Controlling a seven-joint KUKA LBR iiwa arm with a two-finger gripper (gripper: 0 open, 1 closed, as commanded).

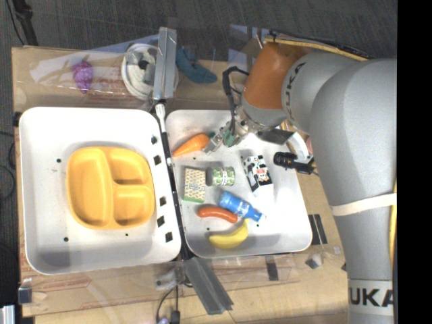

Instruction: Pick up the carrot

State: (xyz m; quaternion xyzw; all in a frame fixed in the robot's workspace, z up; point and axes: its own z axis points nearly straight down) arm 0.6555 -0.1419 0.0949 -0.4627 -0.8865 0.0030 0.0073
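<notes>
The orange carrot (191, 144) lies in the right bin (290, 214) near its upper left corner, tilted with its thick end toward the right. My gripper (223, 138) hangs low just right of the carrot's thick end, close to or touching it. The arm's orange band (268, 76) and grey body reach in from the upper right, covering the bin's far right corner.
Below the carrot lie a patterned box (194, 184), a green can (221, 176), a black-and-white pack (257, 171), a blue bottle (239, 206), a red sausage (217, 212) and a banana (229, 237). A yellow divided tray (111, 185) rests in the left bin (40, 133).
</notes>
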